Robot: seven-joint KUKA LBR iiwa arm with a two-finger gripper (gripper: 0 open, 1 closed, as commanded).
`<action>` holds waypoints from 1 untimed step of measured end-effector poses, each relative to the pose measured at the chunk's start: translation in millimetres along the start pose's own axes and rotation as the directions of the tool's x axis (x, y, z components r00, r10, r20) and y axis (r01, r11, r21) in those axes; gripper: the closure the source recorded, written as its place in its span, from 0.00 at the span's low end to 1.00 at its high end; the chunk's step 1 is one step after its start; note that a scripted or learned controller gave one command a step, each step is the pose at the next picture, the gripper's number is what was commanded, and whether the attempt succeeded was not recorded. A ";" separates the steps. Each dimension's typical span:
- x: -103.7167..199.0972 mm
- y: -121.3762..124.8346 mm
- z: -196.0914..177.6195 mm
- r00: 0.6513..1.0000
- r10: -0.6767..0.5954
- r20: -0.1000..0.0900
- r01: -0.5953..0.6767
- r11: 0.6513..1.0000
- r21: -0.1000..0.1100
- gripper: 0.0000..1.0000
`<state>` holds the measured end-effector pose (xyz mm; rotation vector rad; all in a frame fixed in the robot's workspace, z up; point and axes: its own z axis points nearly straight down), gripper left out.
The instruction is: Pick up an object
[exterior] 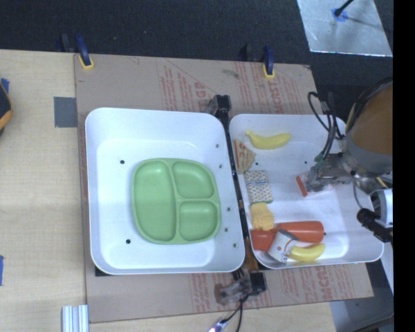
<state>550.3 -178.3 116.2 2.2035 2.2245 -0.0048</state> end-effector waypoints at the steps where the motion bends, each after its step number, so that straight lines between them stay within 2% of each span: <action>1: 0.0 0.0 0.0 1.000 -0.001 0.000 0.001 1.000 0.000 0.00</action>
